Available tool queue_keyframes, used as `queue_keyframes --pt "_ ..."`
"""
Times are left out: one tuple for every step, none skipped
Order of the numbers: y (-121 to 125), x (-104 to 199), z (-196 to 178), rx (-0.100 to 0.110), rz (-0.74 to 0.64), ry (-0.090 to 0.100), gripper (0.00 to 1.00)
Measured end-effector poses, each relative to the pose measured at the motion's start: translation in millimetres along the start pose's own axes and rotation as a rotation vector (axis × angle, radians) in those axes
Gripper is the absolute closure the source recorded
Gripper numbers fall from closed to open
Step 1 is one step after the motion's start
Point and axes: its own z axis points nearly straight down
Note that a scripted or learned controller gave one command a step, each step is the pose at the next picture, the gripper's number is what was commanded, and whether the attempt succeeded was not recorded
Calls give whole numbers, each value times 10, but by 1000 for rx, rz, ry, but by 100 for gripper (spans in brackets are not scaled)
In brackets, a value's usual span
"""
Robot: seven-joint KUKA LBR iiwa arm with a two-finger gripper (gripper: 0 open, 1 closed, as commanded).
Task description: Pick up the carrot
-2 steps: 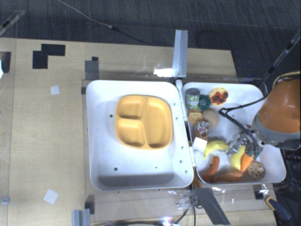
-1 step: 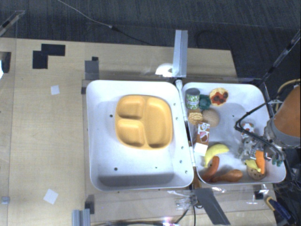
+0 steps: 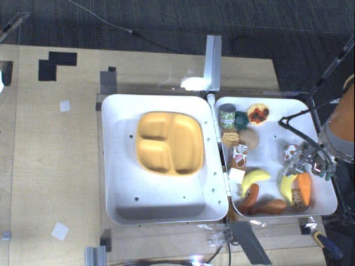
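Two white bins (image 3: pixel 111 148), one yellow tray (image 3: pixel 169 143), two bananas (image 3: pixel 255 177), one carrot (image 3: pixel 304 183), one can (image 3: pixel 227 116).

no readable text, small carton (image 3: pixel 239 157) (its print too blurred)

Hidden, cropped and unclear parts around the crowded right-hand bin

The grey arm with its orange band (image 3: pixel 339 127) is cut off by the picture's right edge, so little of it shows. The two-finger metal gripper (image 3: pixel 304 160) is a small blur of cables and parts, its fingers indistinguishable. The orange tapered carrot (image 3: pixel 304 186) has its upper end masked by the gripper, and contact cannot be judged. The small printed red-and-white carton (image 3: pixel 239 156) carries markings too small to read. The brown sausage-shaped toy (image 3: pixel 269 206) partly hides beneath neighbouring items.
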Motion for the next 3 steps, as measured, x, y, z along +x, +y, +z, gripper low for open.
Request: queue_keyframes --pt "-199 -50 816 0 -172 -2 100" --pt "54 86 124 -1 -132 0 100" --pt "508 339 -139 -1 32 3 100"
